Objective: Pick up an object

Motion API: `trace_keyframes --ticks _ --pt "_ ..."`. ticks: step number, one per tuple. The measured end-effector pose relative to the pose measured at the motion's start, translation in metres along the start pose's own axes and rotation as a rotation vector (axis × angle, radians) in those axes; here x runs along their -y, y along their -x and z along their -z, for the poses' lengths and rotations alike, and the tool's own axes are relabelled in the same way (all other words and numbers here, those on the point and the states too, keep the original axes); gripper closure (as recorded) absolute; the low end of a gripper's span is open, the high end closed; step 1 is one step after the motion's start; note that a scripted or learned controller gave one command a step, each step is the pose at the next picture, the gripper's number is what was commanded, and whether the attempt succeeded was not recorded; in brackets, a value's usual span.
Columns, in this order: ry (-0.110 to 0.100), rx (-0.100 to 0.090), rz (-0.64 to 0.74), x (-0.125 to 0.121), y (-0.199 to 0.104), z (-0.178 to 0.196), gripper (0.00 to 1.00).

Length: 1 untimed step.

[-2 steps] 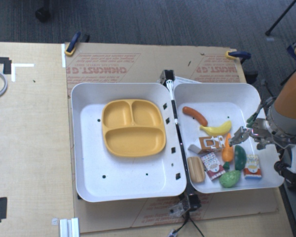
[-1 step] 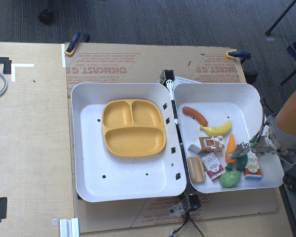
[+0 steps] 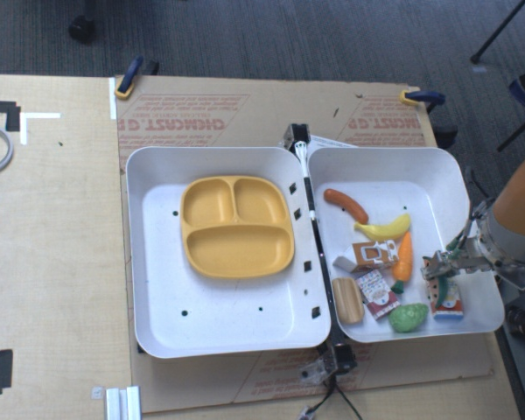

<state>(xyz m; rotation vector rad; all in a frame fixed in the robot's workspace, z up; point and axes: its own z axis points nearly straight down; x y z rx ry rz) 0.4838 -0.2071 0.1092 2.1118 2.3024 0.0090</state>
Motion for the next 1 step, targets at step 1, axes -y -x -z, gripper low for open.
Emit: trace_keyframes --ticks 1 --pt "-0.013 -0.008 0.090 -0.0019 -0.0562 0.1151 1.00"
